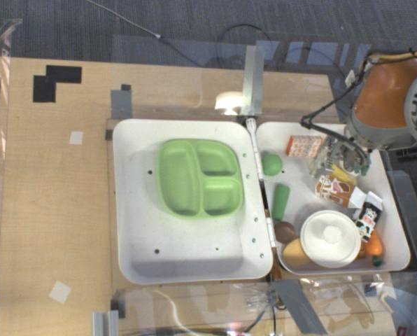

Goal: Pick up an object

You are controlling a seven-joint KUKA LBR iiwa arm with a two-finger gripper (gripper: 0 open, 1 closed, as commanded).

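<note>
My gripper (339, 161) hangs over the back right part of the right bin (394, 208), under the grey and orange arm. It is just above an orange and white snack packet (332, 189) and right of a small red and white box (304, 146). Nothing shows in its grip. Also in this bin lie a green ball (271, 164), a green cylinder (281, 199), a white bowl (329, 237), a black and white carton (368, 215), a brown piece (285, 230), a yellow piece (295, 255) and an orange carrot (373, 247).
The left bin (138, 208) holds a green divided plate (199, 178). A metal rail (260, 187) separates the two bins. A black cable runs from the arm across the back of the right bin.
</note>
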